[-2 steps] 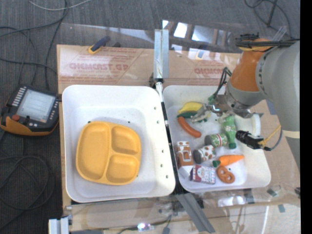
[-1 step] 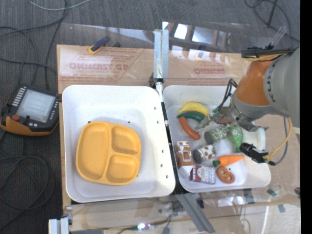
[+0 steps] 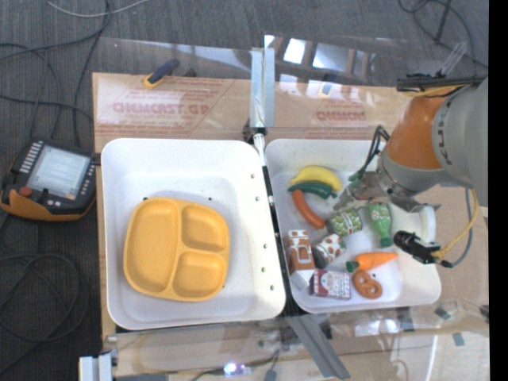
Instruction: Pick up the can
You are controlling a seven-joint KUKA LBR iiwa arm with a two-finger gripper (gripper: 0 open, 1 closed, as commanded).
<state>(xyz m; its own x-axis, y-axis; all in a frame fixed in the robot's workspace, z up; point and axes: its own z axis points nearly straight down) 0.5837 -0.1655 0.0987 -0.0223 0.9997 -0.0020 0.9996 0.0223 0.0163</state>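
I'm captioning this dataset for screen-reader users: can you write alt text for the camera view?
A grey and orange robot arm reaches from the right into the right bin, its hand low over a cluster of toy food: banana, sausage, carrot, pretzel and small packages. The left bin holds a yellow divided tray.

Pretty clearly a robotics lab: grey carpet floor [image 3: 198, 14] with loose cables [image 3: 71, 2] snaking around, a teach pendant [image 3: 49, 181] parked beside the table [image 3: 175, 105], and clear plastic guard panels [image 3: 333, 58] around the bins.
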